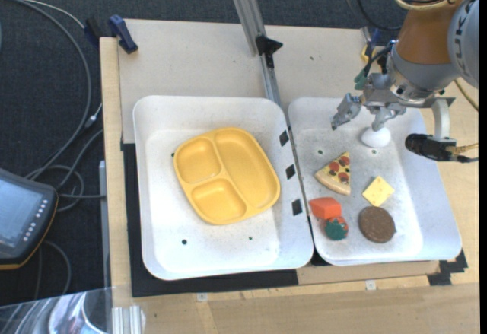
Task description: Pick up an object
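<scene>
Reaching in above the right bin [434,195], the arm [434,17] held its gripper [364,118] over that bin's far end, fingers spread apart with nothing between them. One finger [344,112] angled out toward the bin's far left corner, and the other pointed down at a white egg-like object [375,136], which lay just below and beside that fingertip, outside the gap between the fingers; whether the tip touched it could not be told.

Largest of the loose things, a yellow divided plate [225,174] sat in the left bin [152,173], well apart from the right bin's contents. Inside the right bin, nearer than the white object, lay a pizza slice [335,173] at mid-left, a brown round cookie [377,224] toward the near right, a yellow cheese block [378,192] just beyond the cookie, an orange-red piece [326,208] near the bin's left wall, and a small green-and-red item [336,228] touching it on the near side.
</scene>
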Action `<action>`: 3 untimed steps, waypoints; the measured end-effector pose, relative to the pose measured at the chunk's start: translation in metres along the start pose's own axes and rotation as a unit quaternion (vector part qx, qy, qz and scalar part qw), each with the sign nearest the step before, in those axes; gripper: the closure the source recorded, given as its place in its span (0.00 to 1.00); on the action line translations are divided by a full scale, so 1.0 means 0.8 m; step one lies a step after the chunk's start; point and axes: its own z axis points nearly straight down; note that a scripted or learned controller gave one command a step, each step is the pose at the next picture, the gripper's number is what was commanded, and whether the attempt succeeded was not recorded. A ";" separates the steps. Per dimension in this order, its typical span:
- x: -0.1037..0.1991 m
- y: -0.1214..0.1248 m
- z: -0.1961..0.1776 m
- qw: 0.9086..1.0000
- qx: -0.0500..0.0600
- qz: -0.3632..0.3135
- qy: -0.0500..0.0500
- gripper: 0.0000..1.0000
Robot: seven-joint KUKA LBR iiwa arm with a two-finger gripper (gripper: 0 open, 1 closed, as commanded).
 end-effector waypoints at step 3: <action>-0.006 0.008 0.122 1.000 -0.005 0.000 0.000 1.00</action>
